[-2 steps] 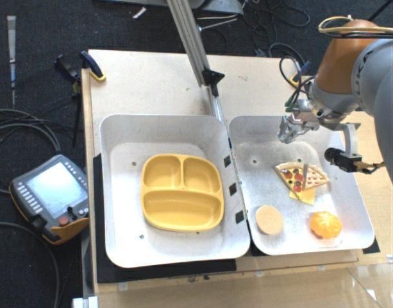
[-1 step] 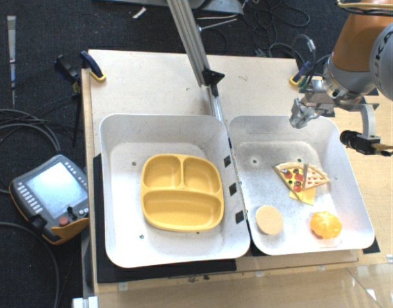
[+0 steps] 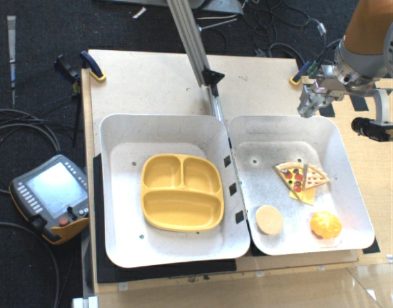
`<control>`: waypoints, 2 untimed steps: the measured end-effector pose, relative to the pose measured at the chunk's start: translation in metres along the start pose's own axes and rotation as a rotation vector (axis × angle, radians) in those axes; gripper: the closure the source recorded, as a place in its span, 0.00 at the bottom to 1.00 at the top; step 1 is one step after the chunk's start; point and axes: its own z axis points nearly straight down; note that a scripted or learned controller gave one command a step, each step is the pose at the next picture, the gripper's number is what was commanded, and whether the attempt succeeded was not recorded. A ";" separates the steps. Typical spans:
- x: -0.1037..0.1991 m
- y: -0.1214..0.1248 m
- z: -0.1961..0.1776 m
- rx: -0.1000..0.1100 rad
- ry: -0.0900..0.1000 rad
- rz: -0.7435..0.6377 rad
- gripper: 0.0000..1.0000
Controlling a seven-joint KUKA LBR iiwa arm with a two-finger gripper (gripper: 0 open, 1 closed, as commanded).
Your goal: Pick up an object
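Observation:
In the right bin [image 3: 350,172] lie a toy pizza slice [image 3: 302,178], a round tan cookie-like disc [image 3: 269,219] and a small orange-yellow lump [image 3: 326,224]. A yellow divided plate [image 3: 182,192] sits in the left bin [image 3: 116,172]. My gripper [image 3: 309,106] hangs above the right bin's far rim, up and to the right of the pizza slice, with nothing seen between its fingers. The arm with its orange band comes in from the upper right corner.
A slanted metal bar [image 3: 191,34] runs from the top middle down to the seam between the bins. Clamps [image 3: 93,68] sit at the bench's far corners. A teach pendant [image 3: 50,197] and cables lie on the floor at left.

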 end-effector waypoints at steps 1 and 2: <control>0.048 -0.023 0.012 0.009 0.003 -0.003 1.00; 0.097 -0.044 0.023 0.010 0.003 -0.004 1.00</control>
